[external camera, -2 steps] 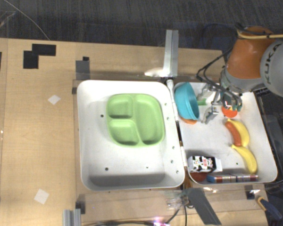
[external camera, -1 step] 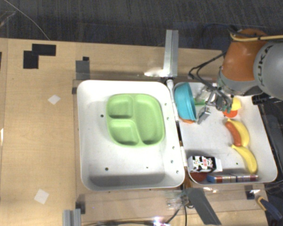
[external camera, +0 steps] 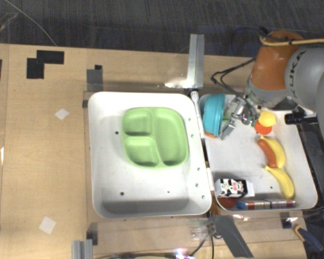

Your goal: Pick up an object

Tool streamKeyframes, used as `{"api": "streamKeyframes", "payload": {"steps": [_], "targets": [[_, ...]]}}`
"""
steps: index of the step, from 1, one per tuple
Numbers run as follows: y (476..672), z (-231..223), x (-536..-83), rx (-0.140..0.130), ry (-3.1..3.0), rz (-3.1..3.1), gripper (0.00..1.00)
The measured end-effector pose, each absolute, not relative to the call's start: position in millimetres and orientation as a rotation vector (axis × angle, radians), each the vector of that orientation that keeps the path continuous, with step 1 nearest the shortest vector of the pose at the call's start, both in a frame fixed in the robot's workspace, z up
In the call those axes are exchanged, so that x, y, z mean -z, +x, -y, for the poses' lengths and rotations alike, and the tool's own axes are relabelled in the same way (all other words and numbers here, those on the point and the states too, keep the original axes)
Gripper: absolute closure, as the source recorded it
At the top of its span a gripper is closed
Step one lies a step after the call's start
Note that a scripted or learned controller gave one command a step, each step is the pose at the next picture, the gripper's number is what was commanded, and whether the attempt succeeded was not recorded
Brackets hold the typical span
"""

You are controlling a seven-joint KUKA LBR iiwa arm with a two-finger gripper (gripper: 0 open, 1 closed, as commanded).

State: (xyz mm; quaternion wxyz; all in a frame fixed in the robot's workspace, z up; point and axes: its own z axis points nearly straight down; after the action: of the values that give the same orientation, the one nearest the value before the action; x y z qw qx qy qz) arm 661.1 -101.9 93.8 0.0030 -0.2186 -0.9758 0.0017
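Note:
My gripper [external camera: 233, 121] hangs low over the upper left part of the right bin [external camera: 235, 161], just right of a turquoise bowl [external camera: 213, 112] that stands on its side against the bin's left wall. A yellow and orange toy [external camera: 265, 122] lies just right of the gripper. Below that toy lie a red sausage-shaped toy [external camera: 267, 150] and a yellow banana [external camera: 281, 181]. I see nothing held in the gripper.
The left bin [external camera: 105, 188] holds a green divided plate [external camera: 154, 136]. A black and white pack [external camera: 233, 187] and a dark marker [external camera: 264, 204] lie along the right bin's front edge. The grey arm with its orange band [external camera: 275, 63] fills the upper right.

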Motion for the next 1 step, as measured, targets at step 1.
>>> {"api": "streamKeyframes", "payload": {"steps": [1], "targets": [[620.4, 104.7, -105.3, 0.0, -0.233, 3.143, 0.0]]}}
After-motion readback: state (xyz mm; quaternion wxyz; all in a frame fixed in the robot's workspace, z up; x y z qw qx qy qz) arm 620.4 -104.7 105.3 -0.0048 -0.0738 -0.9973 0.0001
